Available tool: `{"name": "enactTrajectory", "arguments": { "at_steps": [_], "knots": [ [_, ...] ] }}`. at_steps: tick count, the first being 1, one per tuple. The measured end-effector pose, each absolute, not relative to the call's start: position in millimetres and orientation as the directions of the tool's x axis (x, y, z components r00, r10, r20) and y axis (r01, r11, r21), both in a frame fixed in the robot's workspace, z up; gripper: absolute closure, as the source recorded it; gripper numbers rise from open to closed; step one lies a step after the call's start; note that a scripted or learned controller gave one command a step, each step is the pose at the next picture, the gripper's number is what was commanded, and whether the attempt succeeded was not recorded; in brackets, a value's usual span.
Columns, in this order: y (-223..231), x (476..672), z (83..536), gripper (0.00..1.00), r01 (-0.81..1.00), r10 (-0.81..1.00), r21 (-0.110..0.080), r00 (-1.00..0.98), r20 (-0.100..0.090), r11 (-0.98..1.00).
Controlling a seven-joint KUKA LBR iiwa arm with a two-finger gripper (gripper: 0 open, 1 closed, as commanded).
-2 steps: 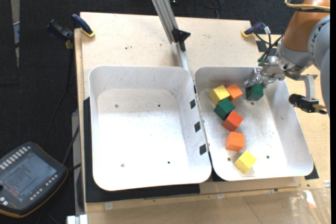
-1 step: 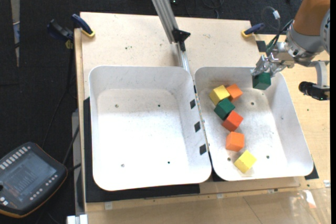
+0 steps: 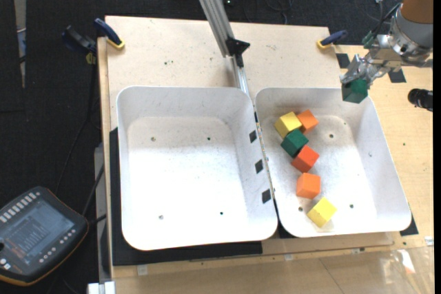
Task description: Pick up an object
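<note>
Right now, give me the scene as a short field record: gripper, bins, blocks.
gripper: above the right bin's far right corner, shut on a green block
right bin: six blocks in a loose line: two yellow, three orange, one green
left bin: no blocks
arm: reaches in from the upper right

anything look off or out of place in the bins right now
Nothing spilled or damaged. The one thing apart is a green block, held up in the pincer over the right bin's far corner, away from the six blocks lying inside it.
</note>
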State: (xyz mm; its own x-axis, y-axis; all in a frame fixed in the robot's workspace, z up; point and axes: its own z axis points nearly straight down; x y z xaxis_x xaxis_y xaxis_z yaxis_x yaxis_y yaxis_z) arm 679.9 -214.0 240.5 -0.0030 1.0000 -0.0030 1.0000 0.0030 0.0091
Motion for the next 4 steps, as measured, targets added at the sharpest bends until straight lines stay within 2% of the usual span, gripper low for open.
{"name": "enactTrajectory", "arguments": {
  "at_steps": [1, 2, 4],
  "knots": [
    [-214.0, 681.4, 294.7, 1.00, 1.000, 1.000, 0.008, -0.003, -0.003, 0.003],
    [-161.9, 678.0, 296.4, 1.00, 1.000, 1.000, 0.001, -0.007, 0.002, 0.007],
    [-53.1, 681.4, 293.1, 1.00, 1.000, 1.000, -0.001, -0.008, 0.002, 0.008]
  ]
}}
